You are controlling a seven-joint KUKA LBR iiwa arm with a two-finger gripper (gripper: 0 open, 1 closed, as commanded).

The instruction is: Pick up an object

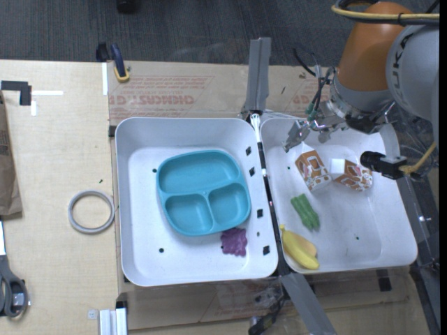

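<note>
On the table, near its left edge: a grey ring, lying flat, well apart from the bins.

In the left bin: a blue divided tray, tilted a little against the bin's edges, taking up the middle. Just beside the tray's near right corner, close to the bin's near edge: a purple bunch of grapes.

In the right bin, along its left side: a green vegetable, long axis running from far-left to near-right. At the near left corner: a yellow banana, long axis likewise slanting from far-left down toward near-right, its thicker end pointing at the near edge. Toward the far half of the bin: two small brown-and-white cartons, the left carton tipped with its long axis running far-left to near-right, the right carton lying more across the bin, with a small white block between their far ends.

Above the far left corner of the right bin: end effector, hanging from the grey wrist and orange band, apart from every object and grasping nothing. Released or clenched: cannot tell.
</note>
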